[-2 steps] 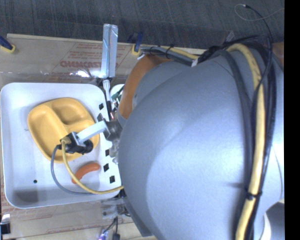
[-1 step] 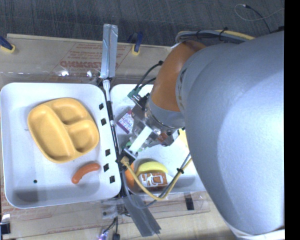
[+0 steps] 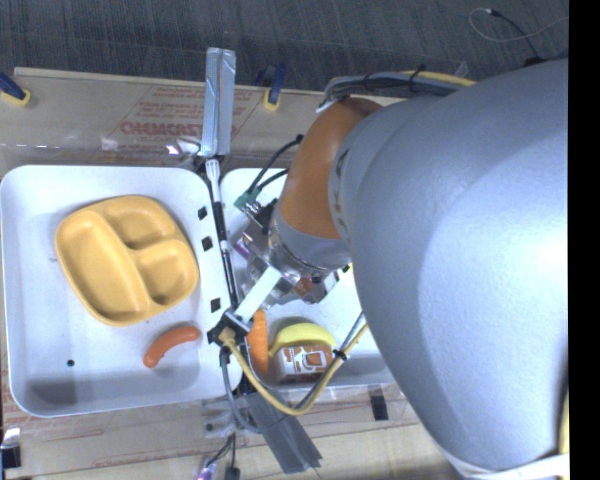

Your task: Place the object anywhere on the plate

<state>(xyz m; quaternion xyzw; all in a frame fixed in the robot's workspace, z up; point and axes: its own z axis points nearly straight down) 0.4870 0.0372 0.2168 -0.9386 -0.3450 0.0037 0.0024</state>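
**While the plate [image 3: 128, 258] waits, nothing is placed**

As far as I can judge, no pick is made yet. My gripper [image 3: 298, 280] hangs by the right bin's [image 3: 242, 182] left wall; spread or pressed together, I cannot tell. The likely object, a carrot [image 3: 258, 346], lies at that bin's front-left corner.

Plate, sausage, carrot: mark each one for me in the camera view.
plate [image 3: 127, 258], camera view, bare middle where its compartments meet.
sausage [image 3: 170, 345], camera view, middle of its length, left bin.
carrot [image 3: 258, 338], camera view, visible orange body, right bin.
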